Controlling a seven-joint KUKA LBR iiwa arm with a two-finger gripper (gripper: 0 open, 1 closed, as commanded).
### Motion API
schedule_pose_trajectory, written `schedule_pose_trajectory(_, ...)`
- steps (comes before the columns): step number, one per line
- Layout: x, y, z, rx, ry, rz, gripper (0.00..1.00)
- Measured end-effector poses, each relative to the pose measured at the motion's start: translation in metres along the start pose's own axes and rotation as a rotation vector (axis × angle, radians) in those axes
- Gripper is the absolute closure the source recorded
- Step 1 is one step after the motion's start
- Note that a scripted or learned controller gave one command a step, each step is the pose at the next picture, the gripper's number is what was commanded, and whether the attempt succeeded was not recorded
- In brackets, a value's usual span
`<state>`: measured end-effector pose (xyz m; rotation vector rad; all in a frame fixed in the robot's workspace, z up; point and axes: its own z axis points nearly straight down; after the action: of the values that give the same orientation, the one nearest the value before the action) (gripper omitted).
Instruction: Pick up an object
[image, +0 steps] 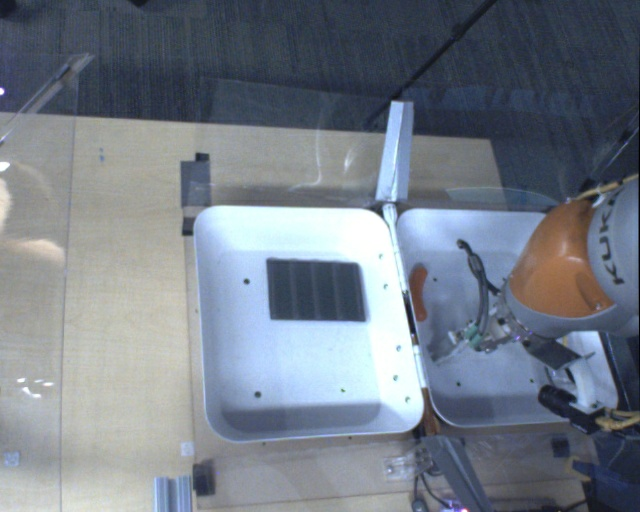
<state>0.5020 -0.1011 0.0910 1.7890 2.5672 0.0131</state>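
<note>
The worktop was pale wood, and it carried two shallow white bins side by side under my fixed camera. A dark floor lay beyond its far edge.

Nearest to the camera, in the right bin, the gripper hung low over the bin floor, below the orange band of the arm. I could see some thin wires and small greenish parts around it, but whether it was spread or pressed together I could not tell from this slanted view. I saw nothing that I could call held.

A little farther, close to the left wall of the same bin, lay a small orange-red object, long and narrow. It was near the gripper but apart from it, and I judged it to be the thing to pick.

The left bin held only a dark ribbed rectangle in its middle, well apart from the arm.

The risks, as I judged them: the object lay almost against the wall between the bins, so one side of the gripper could strike the wall or the rim and push the object away. The gripper could also close on bare floor, because it was not over the object. The loose wires might catch as well.
</note>
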Motion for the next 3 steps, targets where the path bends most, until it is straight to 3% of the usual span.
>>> schedule_pose_trajectory(1, -0.021, 0.068, 0.002, -0.002, -0.002, 0.038, 0.00)
schedule_pose_trajectory(2, 0.004, 0.066, -0.095, 0.006, 0.001, 0.116, 0.00)
schedule_pose_trajectory(3, -0.014, 0.053, 0.001, -0.001, -0.001, 0.157, 0.00)
